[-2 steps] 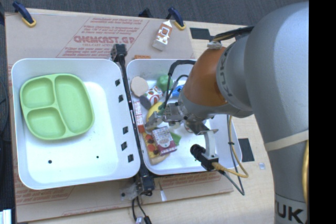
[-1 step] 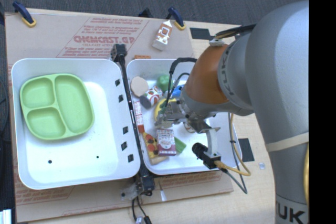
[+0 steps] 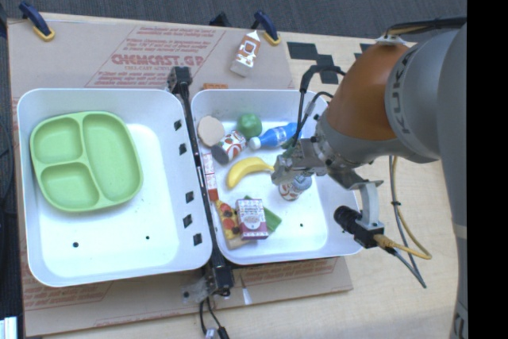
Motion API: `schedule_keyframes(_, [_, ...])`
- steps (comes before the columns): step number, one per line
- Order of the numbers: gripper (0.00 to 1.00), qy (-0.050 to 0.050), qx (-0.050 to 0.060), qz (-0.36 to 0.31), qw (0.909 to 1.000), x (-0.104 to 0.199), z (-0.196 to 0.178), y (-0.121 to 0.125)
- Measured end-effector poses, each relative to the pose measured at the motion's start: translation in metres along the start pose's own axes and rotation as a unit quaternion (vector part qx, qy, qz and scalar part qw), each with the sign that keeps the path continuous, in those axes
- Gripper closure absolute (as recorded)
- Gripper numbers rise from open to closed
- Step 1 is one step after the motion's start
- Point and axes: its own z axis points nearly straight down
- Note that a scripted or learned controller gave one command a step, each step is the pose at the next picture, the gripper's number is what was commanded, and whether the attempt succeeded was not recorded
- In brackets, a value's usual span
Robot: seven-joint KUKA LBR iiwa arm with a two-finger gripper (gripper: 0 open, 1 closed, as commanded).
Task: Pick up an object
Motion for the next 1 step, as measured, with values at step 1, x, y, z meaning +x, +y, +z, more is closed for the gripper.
schedule_keyframes(1, [1.0, 0.0, -0.001, -0.003, 1.0, 0.0004, -0.0103, 0.0014])
